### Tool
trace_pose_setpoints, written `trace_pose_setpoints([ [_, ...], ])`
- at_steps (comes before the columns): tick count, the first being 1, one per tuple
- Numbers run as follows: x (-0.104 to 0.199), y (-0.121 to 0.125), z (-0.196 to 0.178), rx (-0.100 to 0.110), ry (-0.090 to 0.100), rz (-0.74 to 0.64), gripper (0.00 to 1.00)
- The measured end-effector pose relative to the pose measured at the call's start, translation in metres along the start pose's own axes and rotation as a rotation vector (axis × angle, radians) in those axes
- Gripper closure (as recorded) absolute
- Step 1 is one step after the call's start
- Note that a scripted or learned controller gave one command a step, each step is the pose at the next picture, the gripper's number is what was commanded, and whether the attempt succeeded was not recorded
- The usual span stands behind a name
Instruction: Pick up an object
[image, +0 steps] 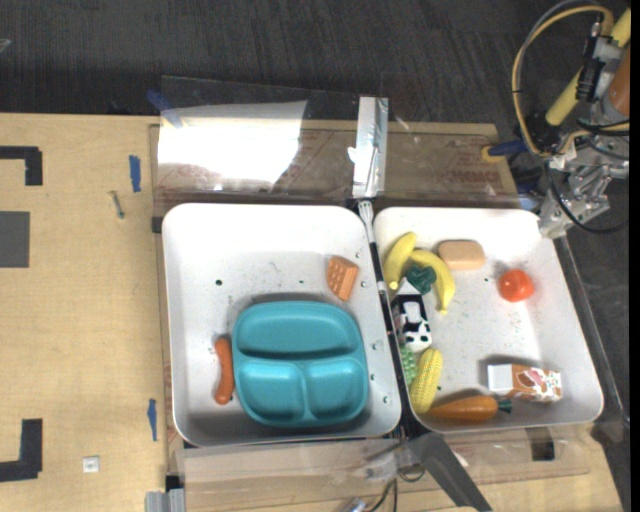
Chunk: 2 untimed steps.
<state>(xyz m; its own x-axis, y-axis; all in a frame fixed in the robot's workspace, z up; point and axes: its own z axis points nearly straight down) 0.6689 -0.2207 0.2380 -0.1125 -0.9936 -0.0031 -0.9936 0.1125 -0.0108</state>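
Two white bins (190, 300) sit on a tan bench (70, 330) above dark floor (250, 40).

Two white bins, toy food in both, my arm parked at the top right.

I see a teal divided tray (300, 362), a sausage (224, 370) and an orange wedge (342, 276) in the left bin (190, 240). The right bin (560, 330) holds bananas (418, 266), a bun (461, 253), a tomato (516, 286), a corn cob (427, 378), a carrot (463, 408) and a small carton (524, 381). The gripper (580, 195) hangs past that bin's far right corner.
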Motion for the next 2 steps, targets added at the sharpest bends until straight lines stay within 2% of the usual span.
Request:
trace_pose_setpoints([
  [1, 0.002, 0.012, 0.008, -0.008, -0.002, -0.276, 1.0],
  [2, -0.012, 0.002, 0.013, -0.004, -0.003, -0.575, 1.0],
])
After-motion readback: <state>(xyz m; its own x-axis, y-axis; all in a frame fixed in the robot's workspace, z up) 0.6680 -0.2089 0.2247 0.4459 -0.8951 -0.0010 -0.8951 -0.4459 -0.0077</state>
